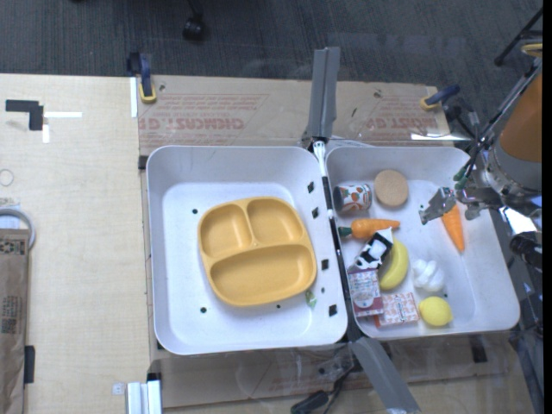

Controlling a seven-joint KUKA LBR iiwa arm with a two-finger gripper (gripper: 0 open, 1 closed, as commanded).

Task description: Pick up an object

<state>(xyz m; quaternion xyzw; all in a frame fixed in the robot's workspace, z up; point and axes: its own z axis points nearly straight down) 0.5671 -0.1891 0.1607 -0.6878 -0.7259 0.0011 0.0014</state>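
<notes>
1. Orange carrot (454, 229) is lying at the right side of the right bin (509, 313), just below the claw (450, 203).
2. Claw is hovering over the carrot's upper end; its state can't be read from this angle.
3. A second carrot (375, 228) is sitting mid-bin, with a can (353, 197) and a round tan disc (392, 188) above it.
4. Banana (395, 266) and lemon (435, 310) are resting lower down.
5. Yellow divided plate (256, 250) is sitting in the left bin (164, 231).

The arm (526, 128) is cut off at the right edge.
</notes>
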